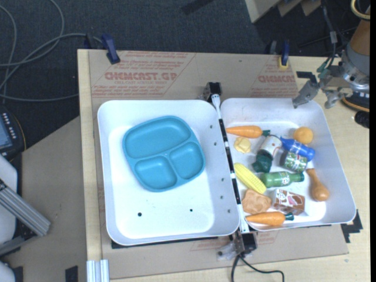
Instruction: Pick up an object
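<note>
The right bin (332,128) holds a heap of toy food. A carrot (244,131) lies at its far left and an orange ball (303,135) sits by a blue can (296,151). In the middle are a dark green bottle (264,160), a lying green bottle (283,178) and a corn cob (249,178). A brown gourd (317,187), a bread piece (255,201), a red-brown packet (289,200) and a second carrot (267,218) lie nearer the front. My gripper (317,97) hangs over the bin's far right corner, open, with nothing between its fingers (302,94).
The left bin (111,175) carries a blue divided plate (163,153). A black hinge strip (226,157) runs between the bins. Clamps (109,49) hold the brown board at the back. Cables lie on the dark floor to the left.
</note>
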`<action>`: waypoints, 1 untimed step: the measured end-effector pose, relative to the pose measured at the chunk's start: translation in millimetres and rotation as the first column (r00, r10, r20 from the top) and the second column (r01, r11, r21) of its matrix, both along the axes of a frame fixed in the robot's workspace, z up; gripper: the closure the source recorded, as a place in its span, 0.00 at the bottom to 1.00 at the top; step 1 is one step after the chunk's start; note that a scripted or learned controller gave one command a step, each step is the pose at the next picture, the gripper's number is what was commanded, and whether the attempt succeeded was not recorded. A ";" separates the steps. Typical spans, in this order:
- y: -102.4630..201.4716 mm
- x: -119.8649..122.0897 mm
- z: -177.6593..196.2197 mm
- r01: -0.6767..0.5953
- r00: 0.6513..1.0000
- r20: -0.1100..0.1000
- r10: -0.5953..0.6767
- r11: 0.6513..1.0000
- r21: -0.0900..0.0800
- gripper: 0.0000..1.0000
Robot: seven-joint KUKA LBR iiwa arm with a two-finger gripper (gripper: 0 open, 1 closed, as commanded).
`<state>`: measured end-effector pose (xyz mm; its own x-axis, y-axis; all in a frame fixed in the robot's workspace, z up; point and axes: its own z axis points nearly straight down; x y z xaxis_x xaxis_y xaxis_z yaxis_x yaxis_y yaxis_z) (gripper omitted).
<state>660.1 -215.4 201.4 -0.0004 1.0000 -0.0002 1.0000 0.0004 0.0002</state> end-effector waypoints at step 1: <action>-1.5 -24.1 -121.0 -0.003 1.000 -0.007 0.003 1.000 0.016 0.00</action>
<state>636.0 -216.9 80.4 -0.0033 0.9999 0.0156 1.0000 0.0034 -0.0069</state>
